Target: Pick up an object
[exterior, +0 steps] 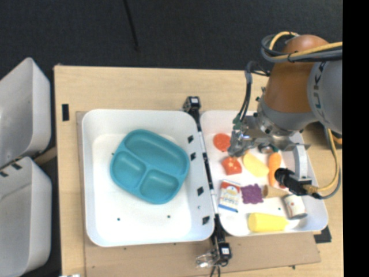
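Nothing is showing as lifted yet, so by my reading the pick is still at its approach stage. Two white bins are sitting side by side on the counter point(144, 85): the left bin point(92, 212) is holding a teal divided plate point(150, 165), and the right bin point(314, 221) is carrying all the small candidates. The gripper point(237, 144) is hanging low over the upper left part of the right bin, just beside an orange-red round piece point(221, 141) and just above a red piece point(232, 165). Whether it is released or clenched I cannot tell, since the arm's wrist is hiding the tip and no object is visibly caught in it. Nearby are lying a pale yellow piece point(255, 165), an orange carrot-like piece point(274, 167), a purple cluster point(251, 194), a small white carton point(229, 196) and a yellow block point(266, 222). Left to do, as I judge it: closing on one piece, probably the red or orange-red one, and raising it clear of the bin.
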Motion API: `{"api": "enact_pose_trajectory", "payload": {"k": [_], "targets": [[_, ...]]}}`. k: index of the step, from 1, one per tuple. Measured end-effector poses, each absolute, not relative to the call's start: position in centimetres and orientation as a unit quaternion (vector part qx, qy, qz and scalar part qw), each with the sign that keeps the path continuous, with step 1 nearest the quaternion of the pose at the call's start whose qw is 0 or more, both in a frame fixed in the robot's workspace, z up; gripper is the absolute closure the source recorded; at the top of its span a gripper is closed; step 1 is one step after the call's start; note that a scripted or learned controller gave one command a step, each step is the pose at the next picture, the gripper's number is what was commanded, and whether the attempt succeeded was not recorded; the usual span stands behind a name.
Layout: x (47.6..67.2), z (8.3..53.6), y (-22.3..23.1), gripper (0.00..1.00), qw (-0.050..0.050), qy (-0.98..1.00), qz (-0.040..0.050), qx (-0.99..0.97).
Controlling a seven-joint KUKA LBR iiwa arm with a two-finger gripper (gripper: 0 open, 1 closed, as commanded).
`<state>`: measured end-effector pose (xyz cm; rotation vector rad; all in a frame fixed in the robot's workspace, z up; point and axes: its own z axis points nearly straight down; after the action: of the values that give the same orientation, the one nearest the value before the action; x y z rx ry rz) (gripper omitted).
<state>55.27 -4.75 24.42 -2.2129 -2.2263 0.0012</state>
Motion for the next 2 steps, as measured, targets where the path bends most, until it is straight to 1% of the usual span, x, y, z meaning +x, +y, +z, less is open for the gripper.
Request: {"api": "enact_pose_trajectory", "payload": {"k": [1,2], "targets": [[53.2,25.1,-0.3,1.00,0.002,-0.710,0.0006,-0.705],[50.4,24.7,4.9,1.00,0.002,-0.710,0.0011,-0.705]]}}
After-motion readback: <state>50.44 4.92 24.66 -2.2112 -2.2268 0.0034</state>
